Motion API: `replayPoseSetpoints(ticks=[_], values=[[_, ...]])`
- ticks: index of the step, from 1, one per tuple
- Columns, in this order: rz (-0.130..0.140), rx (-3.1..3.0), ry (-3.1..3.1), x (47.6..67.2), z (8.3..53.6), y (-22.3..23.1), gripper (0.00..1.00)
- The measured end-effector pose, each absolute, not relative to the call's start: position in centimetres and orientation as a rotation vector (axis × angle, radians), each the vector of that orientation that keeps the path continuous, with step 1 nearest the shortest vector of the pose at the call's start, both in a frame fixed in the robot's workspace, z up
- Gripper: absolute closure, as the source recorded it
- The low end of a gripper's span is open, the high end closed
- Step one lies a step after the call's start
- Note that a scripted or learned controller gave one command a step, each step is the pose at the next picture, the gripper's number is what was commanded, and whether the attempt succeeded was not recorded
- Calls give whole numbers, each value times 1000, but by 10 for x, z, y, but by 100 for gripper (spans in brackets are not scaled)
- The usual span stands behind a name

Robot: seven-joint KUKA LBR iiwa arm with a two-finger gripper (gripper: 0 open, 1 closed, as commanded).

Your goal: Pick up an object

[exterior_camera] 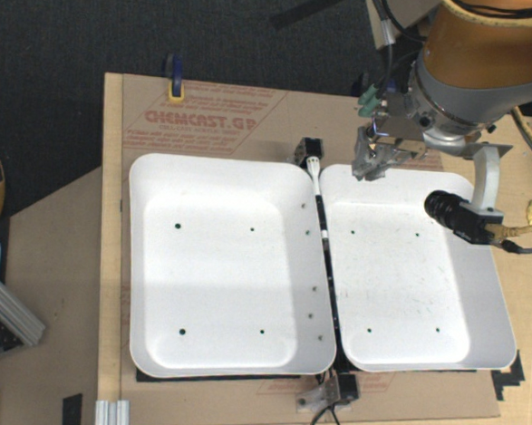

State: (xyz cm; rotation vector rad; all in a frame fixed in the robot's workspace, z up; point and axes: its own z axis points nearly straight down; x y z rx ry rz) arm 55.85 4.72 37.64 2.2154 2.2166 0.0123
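**Gripper over the far corner of the right bin, no object identifiable**

The object to be picked up cannot be placed with any certainty. The floor of the right bin (397,289) shows small dark dots and faint speckling, and none of it reads as a loose item. Nothing is visible between the tips of the gripper (371,166), so no grasp can be claimed.

The gripper hangs over the right bin's far left corner, just inside its rim. At this size and angle, it cannot be told whether it is open or closed, or whether it touches the bin. Above it, the grey arm with its orange band (497,32) reaches in past the right bin's far edge. A black cylindrical part on a white bracket (456,216) juts from the wrist over the bin's far right area.

The task appears to be at the approach or search step. The next move calls for finding a target, then coming down on it.

The left bin (146,244) lies touching the right bin's left side. A printed cardboard sheet (209,112) lies under both bins, with a blue and yellow clamp (175,75) on it well to the right bin's left.
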Motion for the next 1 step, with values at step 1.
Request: replayPoseSetpoints(ticks=[1], values=[[-9, 2227, 2221, 616, 276, 28, 100]])
